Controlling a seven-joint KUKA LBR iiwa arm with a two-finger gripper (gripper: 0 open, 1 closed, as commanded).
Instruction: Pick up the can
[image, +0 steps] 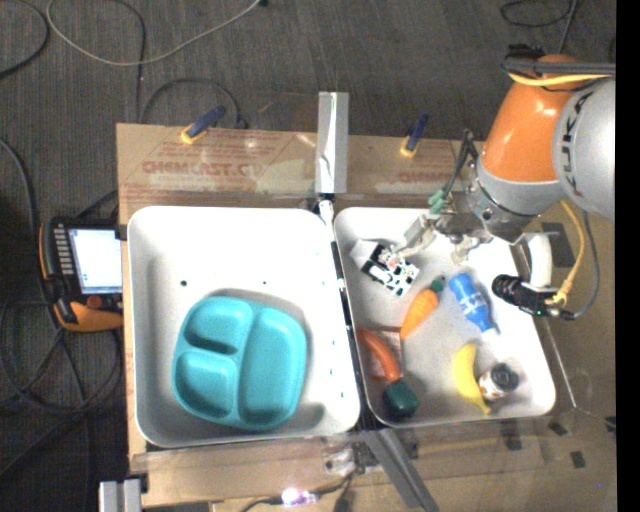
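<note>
From my remote seat I see a brown board surface (240, 165) with faint red lettering, carrying two shallow white bins side by side. It stands on dark grey carpet (80, 80) crossed by loose cables, and two blue-and-yellow clamps (203, 123) grip its far edge. A handheld control pendant with a lit screen (85, 262) lies on the floor to the left of the surface.

The left white bin (150, 240) holds a turquoise plastic divided plate (240, 358). The right white bin (530, 400) holds a small black-and-white printed box (389, 268), an orange toy carrot (421, 310), a blue plastic bottle (471, 302), a yellow toy banana (462, 372), a reddish-orange sausage-shaped toy (381, 354) and a dark green block (401, 399).

The small round metal can (499, 379) sits near the front right corner of the right bin, touching the banana.

The grey arm with its orange band (535, 120) reaches over the far side of the right bin. Its end effector (440, 235) hangs above the bin floor, between the printed box and the blue bottle, well apart from the can. I cannot tell how wide it stands.
</note>
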